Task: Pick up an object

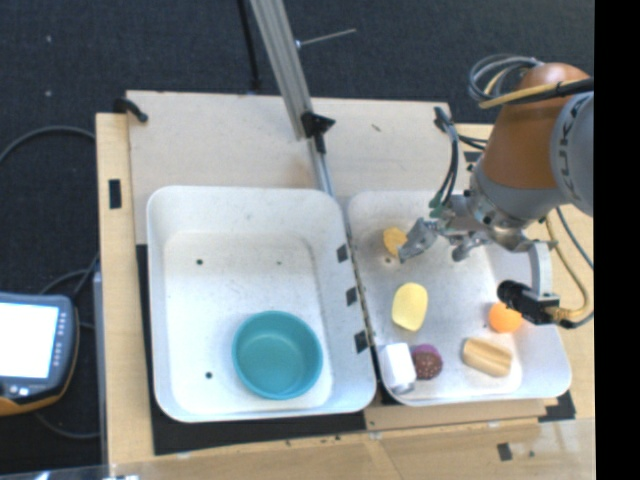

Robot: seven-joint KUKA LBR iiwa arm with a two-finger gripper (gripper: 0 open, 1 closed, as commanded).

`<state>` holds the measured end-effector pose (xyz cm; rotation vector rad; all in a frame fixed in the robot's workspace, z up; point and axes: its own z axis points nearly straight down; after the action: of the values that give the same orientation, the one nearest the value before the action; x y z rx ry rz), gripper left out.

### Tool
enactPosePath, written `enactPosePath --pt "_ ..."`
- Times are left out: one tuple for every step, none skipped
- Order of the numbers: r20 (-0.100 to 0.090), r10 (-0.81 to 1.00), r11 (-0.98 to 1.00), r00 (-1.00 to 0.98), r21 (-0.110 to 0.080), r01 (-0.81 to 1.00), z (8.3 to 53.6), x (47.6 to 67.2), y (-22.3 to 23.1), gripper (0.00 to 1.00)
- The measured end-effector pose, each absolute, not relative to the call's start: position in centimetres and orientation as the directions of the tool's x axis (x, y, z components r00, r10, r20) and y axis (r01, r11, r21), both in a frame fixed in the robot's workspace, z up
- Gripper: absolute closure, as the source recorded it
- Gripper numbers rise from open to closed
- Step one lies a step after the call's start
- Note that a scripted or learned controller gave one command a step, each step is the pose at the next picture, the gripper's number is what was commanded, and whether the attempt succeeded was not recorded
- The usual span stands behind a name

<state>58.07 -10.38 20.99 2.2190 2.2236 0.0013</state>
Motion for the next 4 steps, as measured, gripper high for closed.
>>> enactPosePath --pt "0.001 1.0 0.001 -0.001 0.001 1.0 21.0 58.1 -10.4 0.0" --pt "-0.001 1.0 -0.002 0.002 -0.006 1.0 14.7 58.1 -10.2 0.0" --pt "-0.002 1.0 -0.002 0.002 -0.003 1.0 9.8 58.0 -10.3 0.0" --pt "0.0 1.0 -0.009 0.009 0.003 1.0 11.2 58.2 -10.4 1.0"
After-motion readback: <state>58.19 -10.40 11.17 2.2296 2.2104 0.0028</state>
